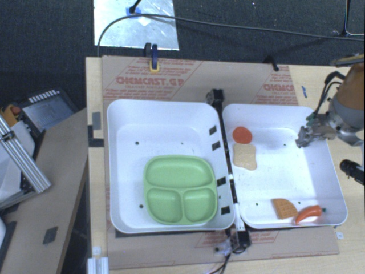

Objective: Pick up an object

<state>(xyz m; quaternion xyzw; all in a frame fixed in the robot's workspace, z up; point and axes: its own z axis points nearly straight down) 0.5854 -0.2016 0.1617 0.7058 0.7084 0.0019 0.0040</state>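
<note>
Claw [304, 137] hovers at the right bin's [331, 170] far edge; can't tell its state. Red tomato slice [242, 135] sits well left: best approach is travelling across, then dropping straight down, centred.
</note>
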